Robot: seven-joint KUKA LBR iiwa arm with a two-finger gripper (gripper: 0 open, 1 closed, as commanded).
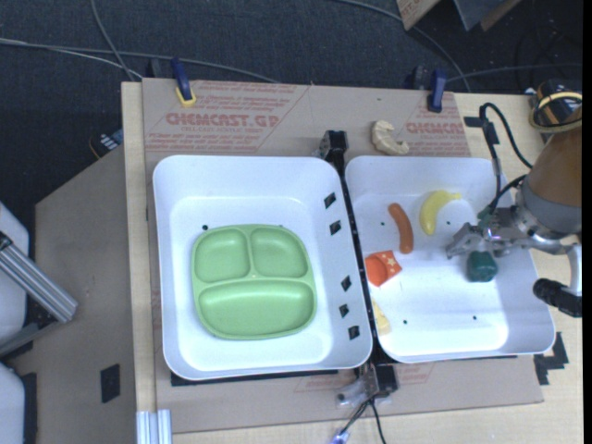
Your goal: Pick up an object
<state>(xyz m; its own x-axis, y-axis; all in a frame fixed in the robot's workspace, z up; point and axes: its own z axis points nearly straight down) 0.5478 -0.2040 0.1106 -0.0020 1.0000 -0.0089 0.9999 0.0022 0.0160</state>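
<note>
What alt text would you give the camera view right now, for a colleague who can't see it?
The gripper sits low in the right bin, beside a dark green object. A sausage, a yellow piece and an orange-red piece also lie there. The left bin holds a green divided plate.

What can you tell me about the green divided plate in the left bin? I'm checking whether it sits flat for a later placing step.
The green divided plate is pale green, looks like matte plastic, and has a rounded-rectangle outline. Raised ridges split it into three compartments: two smaller ones on the far side and one wide one on the near side. It lies right side up and seemingly flat on the floor of the left bin, roughly centred, slightly turned. It touches none of the walls, and nothing lies in it.
</note>
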